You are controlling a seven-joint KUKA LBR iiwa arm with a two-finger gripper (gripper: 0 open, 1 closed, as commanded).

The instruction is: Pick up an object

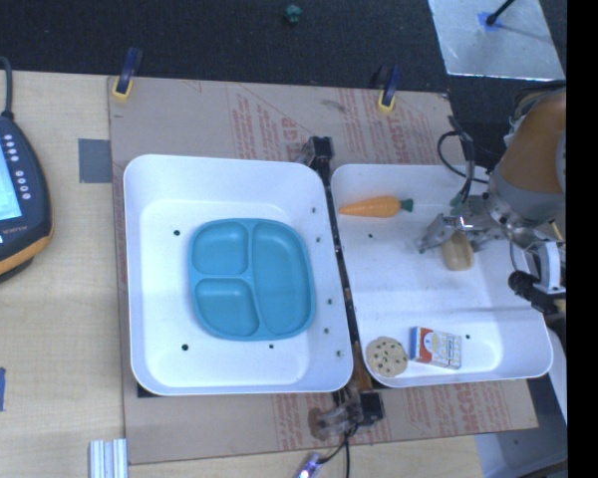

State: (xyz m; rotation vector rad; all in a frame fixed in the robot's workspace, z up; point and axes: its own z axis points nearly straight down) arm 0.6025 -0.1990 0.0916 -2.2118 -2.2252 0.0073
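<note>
A grey arm with an orange band reaches in from the right over 2 shallow white bins set side by side on a counter [60,317], its gripper [456,235] low in the right bin [518,361]. The fingers [434,237] are splayed apart, and a small tan object [458,255] lies on the bin floor just below them, not clamped between them; whether it touches them cannot be told. Near the right bin's far wall, left of the gripper, lies an orange toy carrot [371,206] with a green tip. Along the near wall sit a round cookie [386,357] and, just beside it, a small carton [437,349] lying flat. The left bin [159,187] holds a blue plate [251,278] divided into 3 compartments, resting at its centre. A handheld control pendant [5,197] with a lit screen lies at the counter's left edge, well apart from both bins.
</note>
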